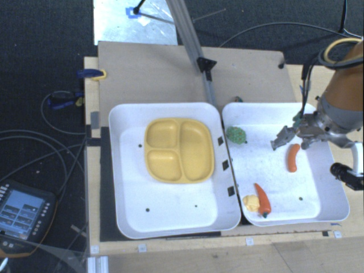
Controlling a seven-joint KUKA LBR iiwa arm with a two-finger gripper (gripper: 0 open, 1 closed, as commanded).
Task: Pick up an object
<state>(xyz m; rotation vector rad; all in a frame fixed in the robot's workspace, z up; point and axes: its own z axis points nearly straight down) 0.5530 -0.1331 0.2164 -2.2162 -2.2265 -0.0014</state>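
While the gripper (291, 136) hovers with fingers spread and nothing between them, the orange sausage (292, 157) lies just at its 6 o'clock in the right bin (333, 206); a green ball (236, 134) sits at 9 o'clock, a carrot (262, 199) and yellow piece (250, 202) toward 7, all apart

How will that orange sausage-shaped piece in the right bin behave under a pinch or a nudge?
The orange sausage looks smooth and rounded, so it may slip from a pinch. Its cylinder shape suggests it would roll sideways if nudged. It looks like small toy food, so probably light and stiff.
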